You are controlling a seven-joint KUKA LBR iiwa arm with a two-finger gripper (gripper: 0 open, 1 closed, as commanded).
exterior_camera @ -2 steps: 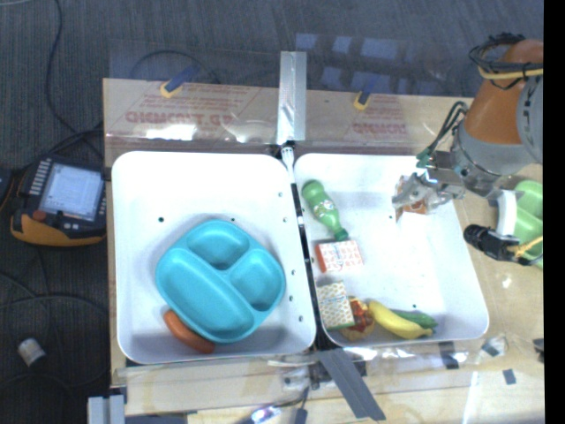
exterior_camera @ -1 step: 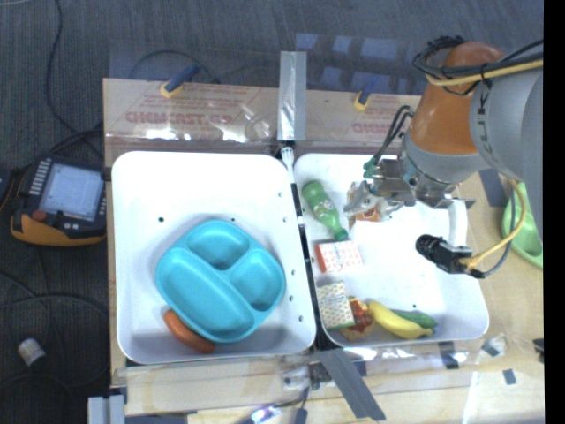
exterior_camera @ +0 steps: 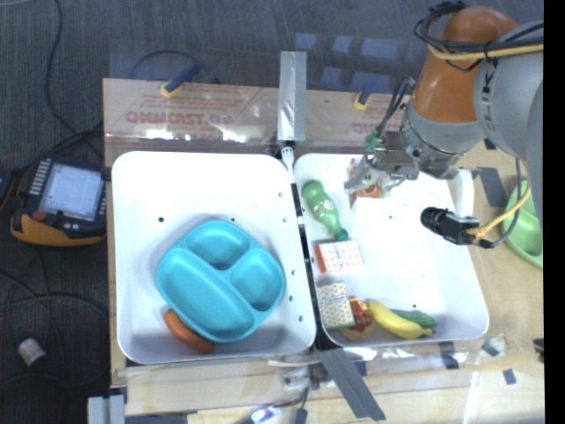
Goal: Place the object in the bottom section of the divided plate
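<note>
Reaching in from the right, the grey arm with its orange band hangs over the far part of the right bin [exterior_camera: 459, 237], its claw [exterior_camera: 371, 182] low above the white floor near the bin's far-left corner. Whether the claw is released or clenched cannot be told; something small and brownish shows at its tip, too blurred to name, and nothing can be seen clearly held there.

Just left of and a little nearer than the claw lies a green bottle [exterior_camera: 323, 208], tilted, alongside the divider between the bins. Nearer again along that same left side sits a small red-and-white box [exterior_camera: 339, 255], then a patterned packet [exterior_camera: 335, 304] close to the near wall. Beside the packet, to its right, are a small red piece [exterior_camera: 359, 313], a yellow banana [exterior_camera: 395, 320] and a green vegetable [exterior_camera: 417, 318] touching the banana's far side.

The left bin [exterior_camera: 150, 184] holds the blue divided plate [exterior_camera: 221, 277], set at a slant in the bin's near half, all three of its sections bare. An orange object [exterior_camera: 185, 331] pokes out from under the plate's near-left edge. The claw and plate are well apart, in separate bins on the worktop [exterior_camera: 203, 113].
</note>
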